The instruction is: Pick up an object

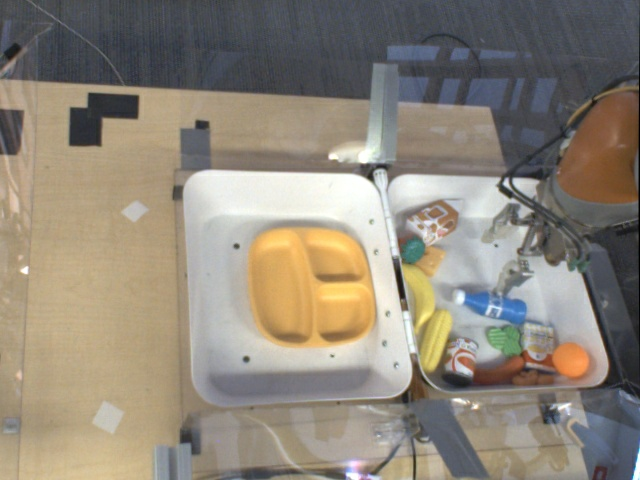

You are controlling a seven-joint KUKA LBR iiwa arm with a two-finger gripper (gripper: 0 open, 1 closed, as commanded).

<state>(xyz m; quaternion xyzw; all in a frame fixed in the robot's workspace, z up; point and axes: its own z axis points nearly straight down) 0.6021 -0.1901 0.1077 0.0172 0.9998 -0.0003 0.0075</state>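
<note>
My gripper [507, 253] hangs open, empty, over the right bin [596, 313]. Blue bottle [493, 306] at its 6 o'clock. Moulded yellow tray [310, 285] in left bin [215, 268]; wooden bench [90, 298].

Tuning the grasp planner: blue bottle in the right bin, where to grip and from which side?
Probably take the blue bottle across its mid-body, from straight above. It lies on its side, white cap toward the banana, with bare bin floor along its far side. The gripper hangs just above it.

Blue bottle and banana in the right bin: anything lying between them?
Camera view shows bare white floor of the right bin between the blue bottle and banana.
</note>
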